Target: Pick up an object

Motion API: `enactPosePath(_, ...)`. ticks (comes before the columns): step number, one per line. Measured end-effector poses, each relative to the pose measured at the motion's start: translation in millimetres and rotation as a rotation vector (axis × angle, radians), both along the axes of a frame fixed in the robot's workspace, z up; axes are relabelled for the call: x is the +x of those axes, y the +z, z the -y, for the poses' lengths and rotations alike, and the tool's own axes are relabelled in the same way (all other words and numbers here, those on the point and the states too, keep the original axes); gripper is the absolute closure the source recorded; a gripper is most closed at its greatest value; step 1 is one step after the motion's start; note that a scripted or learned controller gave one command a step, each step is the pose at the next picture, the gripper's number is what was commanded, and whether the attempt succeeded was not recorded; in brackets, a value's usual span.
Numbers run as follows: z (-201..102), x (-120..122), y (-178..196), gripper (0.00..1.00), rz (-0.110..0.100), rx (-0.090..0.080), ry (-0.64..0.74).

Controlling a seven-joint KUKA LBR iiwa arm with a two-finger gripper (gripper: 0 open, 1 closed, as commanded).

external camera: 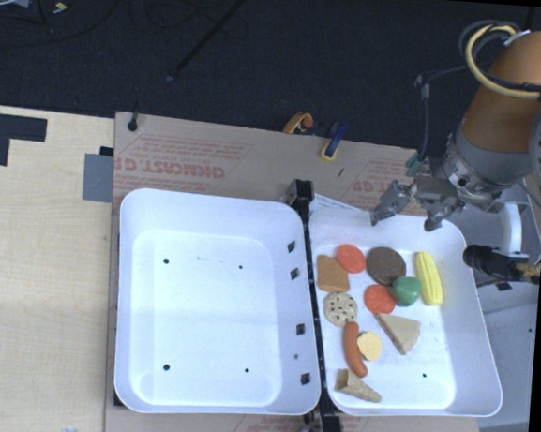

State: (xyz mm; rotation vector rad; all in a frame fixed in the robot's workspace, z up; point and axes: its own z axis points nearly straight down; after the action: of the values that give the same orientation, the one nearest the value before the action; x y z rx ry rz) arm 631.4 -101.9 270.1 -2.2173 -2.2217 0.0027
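Observation:
My gripper [410, 213] hangs over the far edge of the right bin [464, 368], fingers spread open with nothing between them. Below it in that bin lie toy foods: a red-orange round piece [350, 258], a dark brown disc [386, 265], a yellow corn cob [429, 277], a green ball [406, 290], a red tomato [379, 299], a tan toast slice [332, 275], a speckled cookie [340, 308], a pale wedge [400, 332], an orange sausage [354, 348], a yellow piece [369, 345] and a tan wedge [358, 387]. The brown disc is closest to the gripper.
The left bin [145, 246] sits beside the right one, joined by a black divider [304, 289]. Both rest on a cardboard sheet [209, 163]. An orange clamp [298, 123] and a blue-yellow clamp [331, 142] sit at the cardboard's far edge.

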Motion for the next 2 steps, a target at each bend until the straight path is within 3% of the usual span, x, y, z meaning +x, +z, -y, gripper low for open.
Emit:
enactPosePath(1, 7, -26, -169, 0.00, -0.017, 0.002, -0.002)
enactPosePath(2, -21, -70, -182, 0.00, 0.002, -0.001, -0.005)
